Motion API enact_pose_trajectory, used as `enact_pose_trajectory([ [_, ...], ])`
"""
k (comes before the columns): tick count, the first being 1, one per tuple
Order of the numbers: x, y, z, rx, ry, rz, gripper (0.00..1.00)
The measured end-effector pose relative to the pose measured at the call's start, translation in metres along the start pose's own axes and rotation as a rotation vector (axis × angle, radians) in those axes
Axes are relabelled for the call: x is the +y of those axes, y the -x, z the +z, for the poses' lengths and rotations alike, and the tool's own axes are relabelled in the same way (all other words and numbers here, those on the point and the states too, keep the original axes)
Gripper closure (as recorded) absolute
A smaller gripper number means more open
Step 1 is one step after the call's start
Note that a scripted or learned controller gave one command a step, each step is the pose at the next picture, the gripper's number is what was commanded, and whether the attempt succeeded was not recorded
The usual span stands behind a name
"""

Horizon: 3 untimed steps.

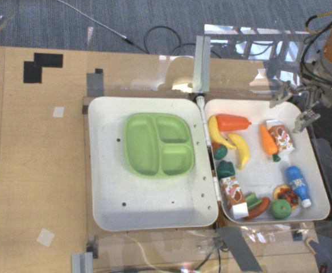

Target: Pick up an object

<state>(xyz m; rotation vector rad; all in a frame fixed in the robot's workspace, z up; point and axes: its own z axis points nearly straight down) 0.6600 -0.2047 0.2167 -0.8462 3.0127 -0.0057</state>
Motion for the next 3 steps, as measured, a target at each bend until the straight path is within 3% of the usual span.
enact_pose_trajectory([
  [1, 0.038, -0.028, 0.119, 0.001, 0.000, 0.085, 0.00],
  [2, 0.037, -0.025, 0.105, -0.008, -0.006, 0.082, 1.00],
  [3, 0.037, -0.025, 0.105, -0.007, -0.005, 0.082, 0.00],
])
